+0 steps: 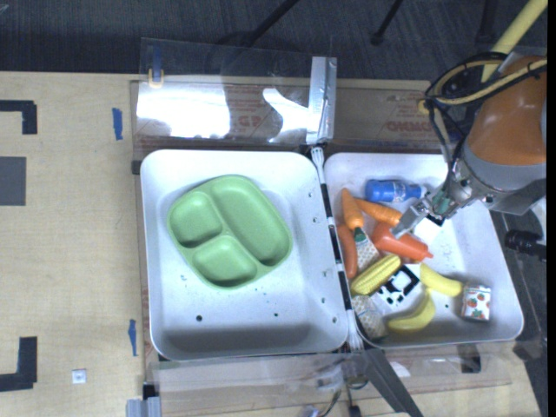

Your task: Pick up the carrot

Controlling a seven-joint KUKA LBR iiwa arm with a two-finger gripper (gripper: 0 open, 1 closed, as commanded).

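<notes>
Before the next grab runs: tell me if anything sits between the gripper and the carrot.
Nothing visible does. The gripper hangs directly over the pile in the right bin, its tip right at a carrot. Corn and a blue bottle crowd that carrot from the sides, not from above.

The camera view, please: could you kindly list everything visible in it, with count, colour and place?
Bins: two, white, side by side on the bench.
Divided plate: one, green, in the left bin.
Carrots: several, orange, piled in the right bin.
Bottle: one, blue, at the right bin's back.
Bananas: two, yellow, front of the right bin.
Corn cob: one, yellow, below the carrots.
Small box: one, white with spots, right bin's front right.
Gripper: one, grey, over the carrots.
</notes>
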